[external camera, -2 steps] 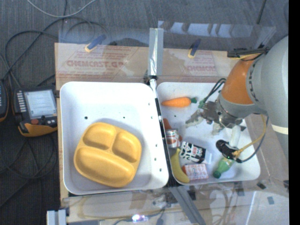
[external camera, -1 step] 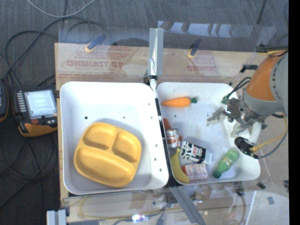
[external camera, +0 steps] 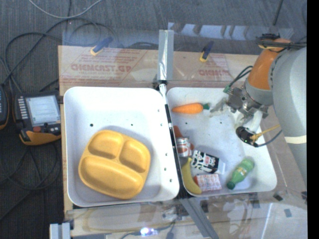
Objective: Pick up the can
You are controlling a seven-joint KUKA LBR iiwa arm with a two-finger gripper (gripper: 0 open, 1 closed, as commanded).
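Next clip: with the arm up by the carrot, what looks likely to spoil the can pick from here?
The can sits tight against the right bin's left wall, leaving little room for a finger. A black-and-white carton and banana crowd it, so they may get nudged. The pincer is nearer the carrot, which it could bump.

Two shallow white bins side by side on the desk (external camera: 124, 66), touching along their inner walls.

Left bin (external camera: 75, 103): yellow sectioned plastic tray (external camera: 114, 163), in the near half.

Right bin (external camera: 271, 176): orange carrot (external camera: 187, 108) at the far left corner. Small red-and-silver can (external camera: 183, 146) against the left wall. Black-and-white printed carton (external camera: 205, 161) just right of the can. Yellow banana (external camera: 189, 179) near the front wall, pink-labelled packet (external camera: 208, 182) beside it. Green plastic bottle (external camera: 240, 172) at front right, tilted.

End effector (external camera: 234, 101) over the far right part of that bin, right of the carrot.
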